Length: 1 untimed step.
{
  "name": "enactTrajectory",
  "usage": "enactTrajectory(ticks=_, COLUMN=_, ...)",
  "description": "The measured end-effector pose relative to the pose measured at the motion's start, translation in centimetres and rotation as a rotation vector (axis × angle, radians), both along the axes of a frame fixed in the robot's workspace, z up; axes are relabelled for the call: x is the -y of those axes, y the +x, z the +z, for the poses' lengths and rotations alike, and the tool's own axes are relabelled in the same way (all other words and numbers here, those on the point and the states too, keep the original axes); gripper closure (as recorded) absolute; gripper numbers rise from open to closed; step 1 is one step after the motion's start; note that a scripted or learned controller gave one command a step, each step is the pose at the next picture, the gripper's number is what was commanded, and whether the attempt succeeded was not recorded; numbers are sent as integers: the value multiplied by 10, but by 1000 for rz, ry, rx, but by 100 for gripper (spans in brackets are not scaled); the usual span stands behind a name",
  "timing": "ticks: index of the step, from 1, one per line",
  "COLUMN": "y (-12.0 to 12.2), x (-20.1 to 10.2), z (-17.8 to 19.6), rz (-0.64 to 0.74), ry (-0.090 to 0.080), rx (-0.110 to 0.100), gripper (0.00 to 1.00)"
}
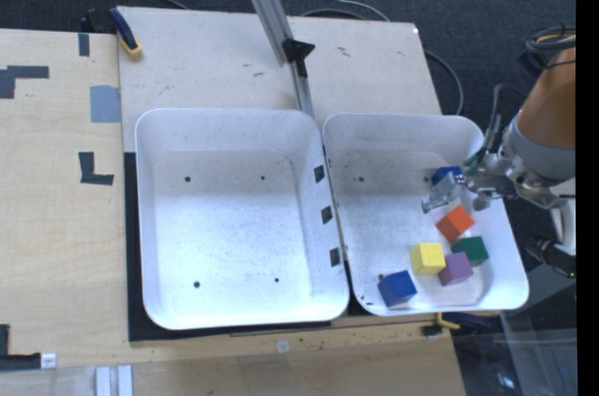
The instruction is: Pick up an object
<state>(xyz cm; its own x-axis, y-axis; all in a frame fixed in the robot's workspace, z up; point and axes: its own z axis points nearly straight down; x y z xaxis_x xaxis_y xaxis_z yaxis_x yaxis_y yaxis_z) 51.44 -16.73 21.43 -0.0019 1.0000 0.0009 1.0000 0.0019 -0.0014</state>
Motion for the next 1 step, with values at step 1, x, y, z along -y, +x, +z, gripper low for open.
enactTrajectory(ticks=1, y=-10, x=-3, z=-118, rz=-1, ry=2, rx=-9, gripper=0)
